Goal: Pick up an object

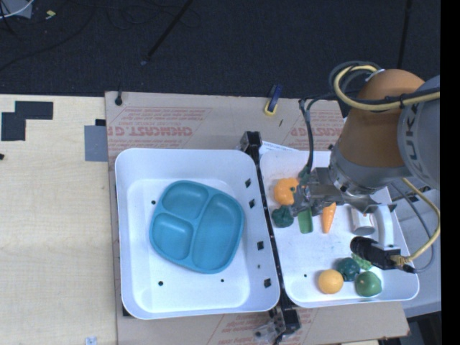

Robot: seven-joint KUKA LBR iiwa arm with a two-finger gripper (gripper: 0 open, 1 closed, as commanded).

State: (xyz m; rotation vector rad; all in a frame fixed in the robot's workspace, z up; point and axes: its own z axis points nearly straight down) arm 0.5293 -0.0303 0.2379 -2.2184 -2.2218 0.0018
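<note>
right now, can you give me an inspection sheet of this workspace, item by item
surface: two white bins, left bin, right bin, on a cardboard sheet
job's things: orange fruit, green piece, carrot, yellow ball, green ball, teal piece, all in the right bin
clutter: blue divided plate in the left bin
grippers: gripper low over the green piece and carrot
cables: yellow-black loop on the arm
surroundings: dark floor
</note>
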